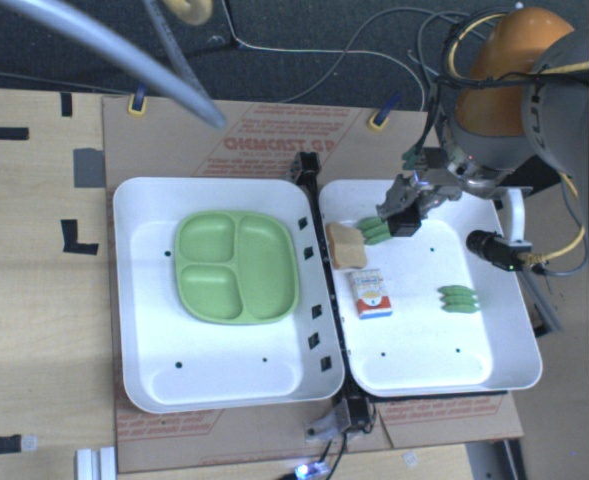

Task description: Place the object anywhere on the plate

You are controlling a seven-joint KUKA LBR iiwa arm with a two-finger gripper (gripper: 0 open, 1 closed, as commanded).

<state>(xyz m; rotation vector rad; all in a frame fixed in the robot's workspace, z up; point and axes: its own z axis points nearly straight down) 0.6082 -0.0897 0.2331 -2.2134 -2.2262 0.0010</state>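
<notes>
A green divided plate (238, 266) lies in the left white bin (144, 368). In the right bin (504, 363), my gripper (401, 214) hangs low near the back left corner. A small green pod-like item (373, 231) sits right at its tip, touching or nearly touching it; whether it is gripped is hidden by the dark gripper body. A tan bread-like piece (347, 247) rests just left of that, against the bin's left wall. A small white, red and blue box (371, 293) lies in front of it. A second green pod (458, 299) lies to the right.
The raised divider (319, 268) between the two bins runs between the gripper and the plate. Cables (394, 38) trail behind the bins. A grey pole (104, 38) crosses the upper left, above the bench.
</notes>
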